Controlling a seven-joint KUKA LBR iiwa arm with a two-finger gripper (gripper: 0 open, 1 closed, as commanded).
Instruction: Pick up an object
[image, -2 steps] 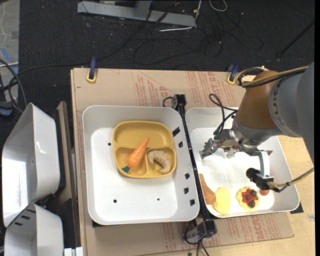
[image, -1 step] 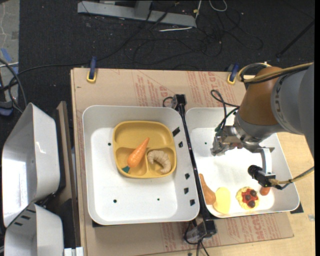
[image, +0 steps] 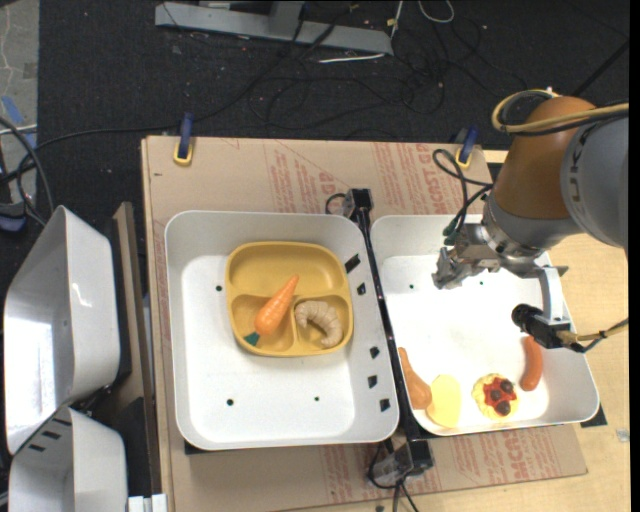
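Below the claw, small plastic toy foods line the right shallow white bin; whether it is clenched is hard to make out. Left sits a yellow divided plate. Beyond lie the brown cardboard-covered counter and cables on dark floor.

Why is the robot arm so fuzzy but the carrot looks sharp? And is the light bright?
In the camera view the arm looks soft and smeared near its wrist, likely motion blur, while the carrot on the yellow plate is crisp. The light is even and bright: the white bins look slightly washed out, with only faint shadows, and the floor stays dark.
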